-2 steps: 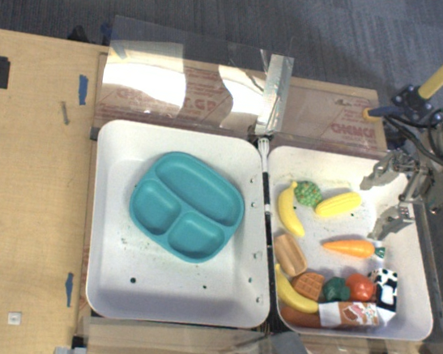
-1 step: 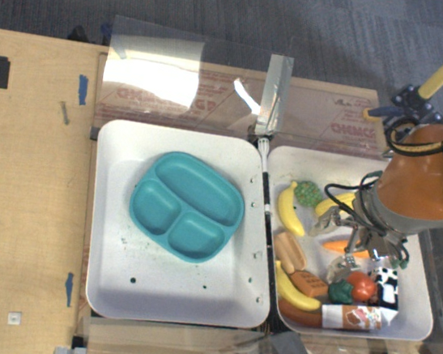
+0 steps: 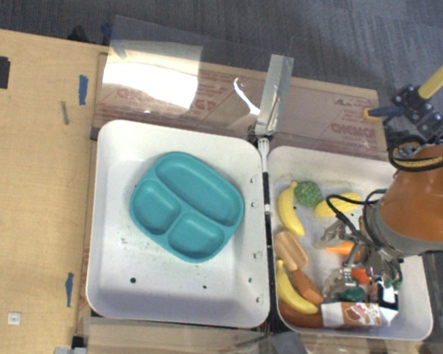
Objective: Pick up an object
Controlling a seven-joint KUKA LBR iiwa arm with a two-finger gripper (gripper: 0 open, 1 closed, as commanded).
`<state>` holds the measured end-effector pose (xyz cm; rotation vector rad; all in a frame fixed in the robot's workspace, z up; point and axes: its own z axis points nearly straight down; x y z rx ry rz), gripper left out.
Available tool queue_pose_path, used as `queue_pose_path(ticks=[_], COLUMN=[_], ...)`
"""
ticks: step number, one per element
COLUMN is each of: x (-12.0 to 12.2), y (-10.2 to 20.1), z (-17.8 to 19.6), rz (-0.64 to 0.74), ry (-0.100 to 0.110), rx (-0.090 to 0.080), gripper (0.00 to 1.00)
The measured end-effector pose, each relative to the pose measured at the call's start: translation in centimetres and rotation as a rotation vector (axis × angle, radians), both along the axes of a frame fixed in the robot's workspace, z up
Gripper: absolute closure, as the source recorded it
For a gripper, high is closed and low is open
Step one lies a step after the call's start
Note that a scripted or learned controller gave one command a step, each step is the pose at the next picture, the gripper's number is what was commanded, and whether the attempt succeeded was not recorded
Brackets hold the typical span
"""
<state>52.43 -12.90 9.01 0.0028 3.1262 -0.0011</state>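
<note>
Camera view: toy food beneath jaws [image 3: 355, 274]

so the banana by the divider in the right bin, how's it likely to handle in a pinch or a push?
The banana looks like glossy toy plastic, so probably stiff, light and somewhat slippery. Its curved, rounded body would likely pivot or roll under a sideways push. It lies beside the bin wall, so a finger may struggle to get in on that side.

Divided plate [image 3: 187, 205] in left bin [image 3: 109, 222]; toy food [image 3: 296, 260] in right bin [image 3: 418, 318]
</note>
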Motion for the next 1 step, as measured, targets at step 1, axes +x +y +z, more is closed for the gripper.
queue_pose_path(ticks=[1], x=[0.43], y=[0.08], z=[1.32], rz=[0.002], ry=[-0.013], rx=[-0.002], gripper=[1.0])
